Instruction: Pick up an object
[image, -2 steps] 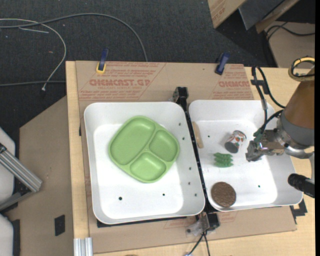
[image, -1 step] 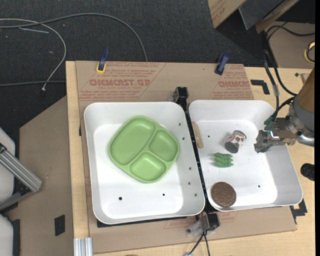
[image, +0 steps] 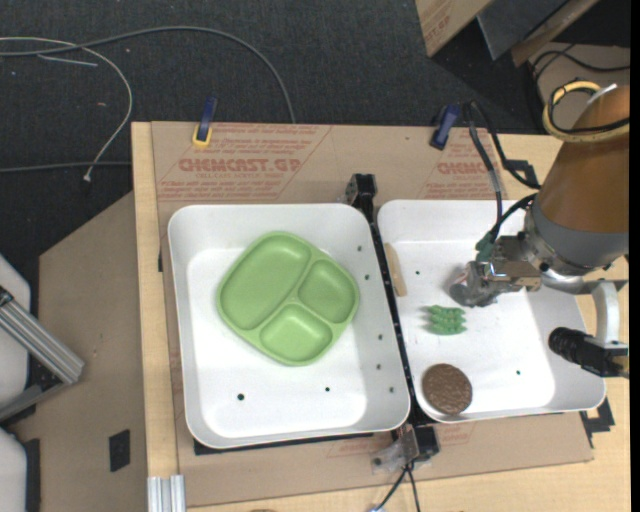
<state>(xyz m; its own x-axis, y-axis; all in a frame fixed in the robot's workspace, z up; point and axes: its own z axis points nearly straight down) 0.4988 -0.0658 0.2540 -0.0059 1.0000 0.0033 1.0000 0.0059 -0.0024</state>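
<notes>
The gripper (image: 470, 290) hangs over the middle of the right bin (image: 520, 395), just above the small green toy (image: 446, 319); I cannot tell how its jaws stand. The toy looks light and soft (rubbery, perhaps), best pinched across its narrow body. 1 brown disc (image: 447, 388) sits at the bin's near-left corner.

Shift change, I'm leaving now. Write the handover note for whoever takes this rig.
Gripper: low over the right bin, above and just right of the small green toy; whether it is open or shut cannot be made out, and nothing is seen held.
Right bin also holds a brown round disc at its near left corner and a thin wooden stick along its left wall.
Left bin: green divided plate.
Done: no pick yet. Left: grasp and lift one object.
</notes>
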